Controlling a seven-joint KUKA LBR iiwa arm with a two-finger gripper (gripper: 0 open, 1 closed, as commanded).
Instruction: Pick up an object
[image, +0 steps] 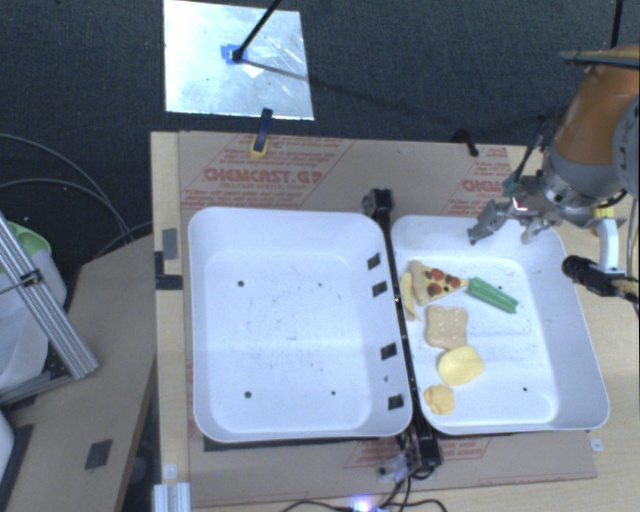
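Note:
Several toy foods lie in the right bin (560, 400). A pizza slice (436, 282) sits near the bin's left wall, with a thin yellow strip (407, 292) beside it. A green pod-like piece (492, 294) lies just right of the pizza. Below them are a tan toast slice (446, 325), a round yellow piece (461, 365) and a small yellow-orange piece (439, 400). My gripper (507, 229) hangs over the bin's far edge, above and behind the green piece. It is open, its two fingers spread apart with nothing between them.
The left bin (215, 300) lies beside the right one, with a black divider (392, 300) between them. Both rest on a cardboard sheet (300, 170). A metal frame (40, 300) stands at the far left. A black cable end (590, 272) juts over the right bin's right rim.

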